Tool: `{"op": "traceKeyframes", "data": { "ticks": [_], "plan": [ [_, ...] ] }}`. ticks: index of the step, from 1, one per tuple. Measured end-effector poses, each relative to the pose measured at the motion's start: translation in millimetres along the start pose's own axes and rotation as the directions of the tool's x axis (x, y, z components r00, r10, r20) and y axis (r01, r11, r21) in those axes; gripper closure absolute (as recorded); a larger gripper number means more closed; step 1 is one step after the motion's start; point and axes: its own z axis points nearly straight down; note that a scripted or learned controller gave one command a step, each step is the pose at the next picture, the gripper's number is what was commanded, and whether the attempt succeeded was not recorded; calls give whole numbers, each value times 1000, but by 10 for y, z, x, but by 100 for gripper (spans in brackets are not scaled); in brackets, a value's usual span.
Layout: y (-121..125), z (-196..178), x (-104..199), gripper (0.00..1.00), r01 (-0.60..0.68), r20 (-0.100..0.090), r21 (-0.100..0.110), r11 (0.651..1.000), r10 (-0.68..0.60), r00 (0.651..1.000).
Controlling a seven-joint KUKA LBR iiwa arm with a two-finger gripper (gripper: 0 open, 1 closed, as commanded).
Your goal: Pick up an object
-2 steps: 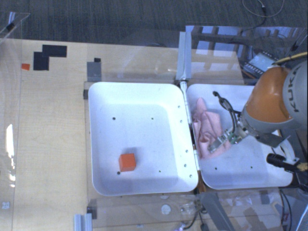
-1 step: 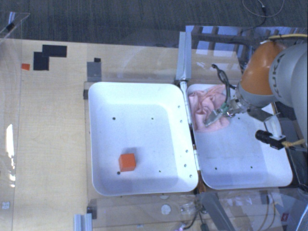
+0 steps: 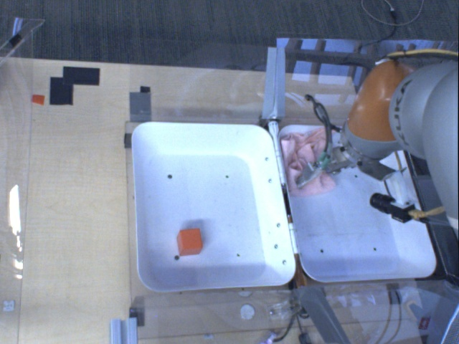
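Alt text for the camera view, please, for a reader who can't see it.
The arm's pincer reaches from the right down onto a pink cloth in the far left corner of the right bin. An orange block lies in the left bin.

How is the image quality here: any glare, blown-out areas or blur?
Camera view: the left bin is overexposed near its top rim, a glare streak marks the bench at left, the orange block is sharp, the pink cloth looks washed out, and the gripper is slightly soft.
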Motion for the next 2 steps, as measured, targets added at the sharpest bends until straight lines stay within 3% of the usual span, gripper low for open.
{"op": "traceKeyframes", "data": {
  "ticks": [1,2],
  "plan": [
    [36,-128,21,100,7,-1,-6,1000,-7,1000],
    [214,-925,355,100,-306,-4,12,952,306,952]
  ]
}}
